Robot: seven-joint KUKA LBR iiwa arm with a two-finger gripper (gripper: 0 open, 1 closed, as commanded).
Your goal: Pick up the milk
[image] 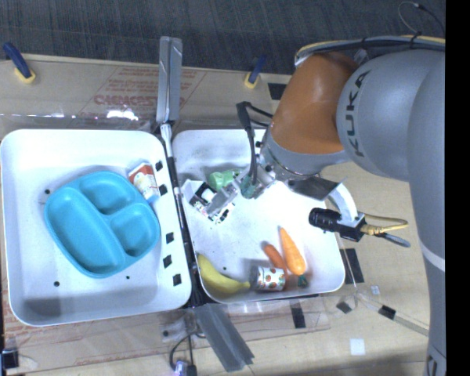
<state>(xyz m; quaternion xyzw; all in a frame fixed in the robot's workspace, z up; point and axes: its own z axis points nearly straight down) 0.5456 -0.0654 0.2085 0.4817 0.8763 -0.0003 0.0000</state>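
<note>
milk [145, 180]: I see what looks like a small carton in the left bin [23, 210], at 1 o'clock of the blue tray [102, 222] | gripper [213, 202]: in the right bin [329, 276], well apart from it; I cannot tell its grip | banana [219, 276], carrots [286, 253], can [270, 278] at 5 o'clock

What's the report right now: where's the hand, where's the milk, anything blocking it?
Hand low in right bin. Milk in left bin, beside blue tray. Divider between them.

The grey arm [392, 108] reaches in from the right, hand [216, 200] lowered.
</note>
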